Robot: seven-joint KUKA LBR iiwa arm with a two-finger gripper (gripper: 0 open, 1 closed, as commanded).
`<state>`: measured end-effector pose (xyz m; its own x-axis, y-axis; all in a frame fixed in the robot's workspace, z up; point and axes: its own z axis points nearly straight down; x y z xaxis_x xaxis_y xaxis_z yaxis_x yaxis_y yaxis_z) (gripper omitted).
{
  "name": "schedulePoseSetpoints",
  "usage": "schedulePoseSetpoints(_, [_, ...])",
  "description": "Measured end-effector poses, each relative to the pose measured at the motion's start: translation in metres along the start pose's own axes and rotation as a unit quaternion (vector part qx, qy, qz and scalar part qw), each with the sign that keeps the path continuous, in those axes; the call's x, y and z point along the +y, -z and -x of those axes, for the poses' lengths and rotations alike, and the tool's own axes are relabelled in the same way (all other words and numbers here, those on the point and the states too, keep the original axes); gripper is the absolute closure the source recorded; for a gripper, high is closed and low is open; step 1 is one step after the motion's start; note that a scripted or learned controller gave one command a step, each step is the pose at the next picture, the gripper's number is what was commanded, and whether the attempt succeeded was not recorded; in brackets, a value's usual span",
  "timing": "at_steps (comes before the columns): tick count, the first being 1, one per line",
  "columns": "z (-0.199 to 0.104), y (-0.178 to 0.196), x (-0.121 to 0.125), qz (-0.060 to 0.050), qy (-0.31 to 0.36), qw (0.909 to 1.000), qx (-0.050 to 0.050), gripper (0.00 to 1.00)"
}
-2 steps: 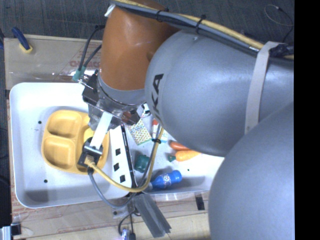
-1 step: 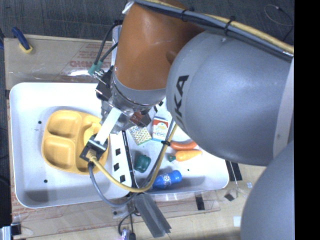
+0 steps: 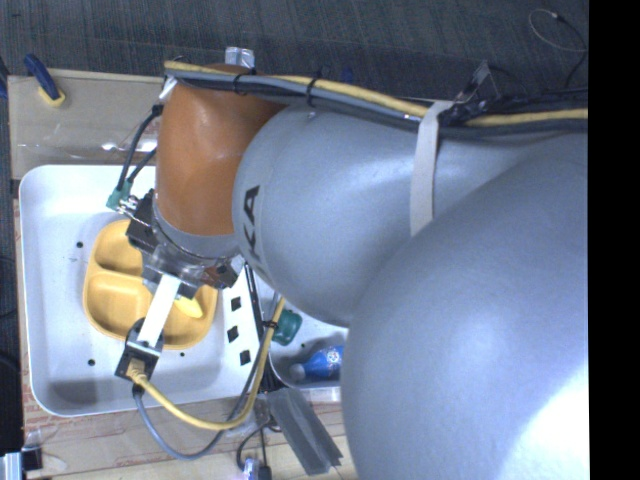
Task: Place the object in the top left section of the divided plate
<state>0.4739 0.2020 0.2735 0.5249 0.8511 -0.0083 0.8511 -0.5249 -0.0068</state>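
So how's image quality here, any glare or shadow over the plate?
Camera view: soft sheen on the grey arm and orange band, nothing blown out; shadow darkens the near corner of the white bin; the yellow divided plate is evenly lit, reasonably sharp.

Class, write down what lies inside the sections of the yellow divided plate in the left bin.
The two sections showing on the left of the plate look bare yellow. The arm hangs over its right side, so whatever lies in there is covered.

Divided plate (image 3: pixel 103 298) lies in the left bin (image 3: pixel 50 218); the arm (image 3: pixel 400 268) overhangs the plate's right side.
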Motion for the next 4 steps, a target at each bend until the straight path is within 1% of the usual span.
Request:
schedulePoseSetpoints(1, [0.0, 0.0, 0.0, 0.0, 0.0, 1.0, 0.0, 0.0])
schedulePoseSetpoints(2, [0.0, 0.008, -0.002, -0.003, 0.004, 1.0, -0.003, 1.0])
schedulePoseSetpoints(3, [0.0, 0.008, -0.002, -0.003, 0.004, 1.0, -0.003, 0.0])
schedulePoseSetpoints(4, [0.0, 0.016, -0.003, -0.005, 0.009, 0.9999, -0.006, 1.0])
